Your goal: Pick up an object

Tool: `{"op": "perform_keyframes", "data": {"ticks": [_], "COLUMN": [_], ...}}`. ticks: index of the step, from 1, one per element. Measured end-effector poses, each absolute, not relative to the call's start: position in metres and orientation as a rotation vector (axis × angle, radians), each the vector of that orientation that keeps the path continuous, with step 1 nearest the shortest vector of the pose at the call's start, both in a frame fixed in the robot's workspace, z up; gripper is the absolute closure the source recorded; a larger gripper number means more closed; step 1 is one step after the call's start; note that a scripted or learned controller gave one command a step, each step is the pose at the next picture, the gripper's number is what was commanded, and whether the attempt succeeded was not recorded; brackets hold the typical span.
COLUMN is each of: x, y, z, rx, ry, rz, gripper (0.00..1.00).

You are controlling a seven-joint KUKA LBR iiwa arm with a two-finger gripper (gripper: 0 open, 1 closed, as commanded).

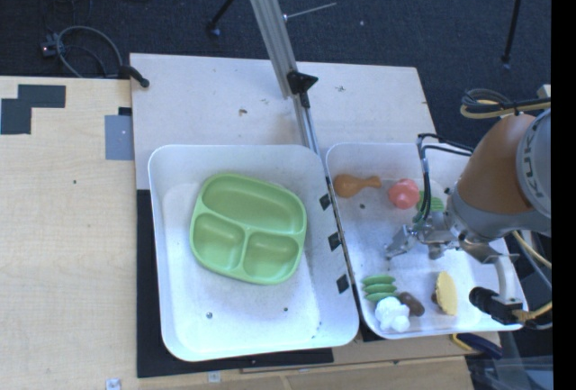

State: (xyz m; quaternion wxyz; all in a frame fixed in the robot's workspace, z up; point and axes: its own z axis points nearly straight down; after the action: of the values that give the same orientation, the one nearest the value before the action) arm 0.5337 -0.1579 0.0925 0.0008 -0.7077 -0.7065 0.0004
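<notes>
Jaws cannot be read from this view: the gripper [405, 241] is low inside the right bin, small and dark, and nothing is plainly between its fingertips.

From the left: the left bin [171, 289] carries a green divided plate [247, 227] lying flat near its middle. In the right bin [353, 294], an orange drumstick-shaped toy [355, 185] lies near the far left corner with a pink ball [404, 194] just beside it; green pea pods [378, 286], a white lump [391, 313] and a brown piece [412, 302] cluster at the near edge, a yellow piece [445, 292] to their right. I judge this the reaching step, no object yet secured; next the gripper must settle over one toy, close and lift.
</notes>
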Motion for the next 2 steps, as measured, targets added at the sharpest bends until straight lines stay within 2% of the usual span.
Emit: {"op": "perform_keyframes", "data": {"ticks": [1, 2], "x": [0.533, 0.541], "y": [-0.159, -0.157], "z": [0.102, 0.163], "rx": [-2.225, -2.222], "ry": [-2.213, -2.225], "rz": [0.001, -0.003], "gripper": [1.0, 1.0]}}
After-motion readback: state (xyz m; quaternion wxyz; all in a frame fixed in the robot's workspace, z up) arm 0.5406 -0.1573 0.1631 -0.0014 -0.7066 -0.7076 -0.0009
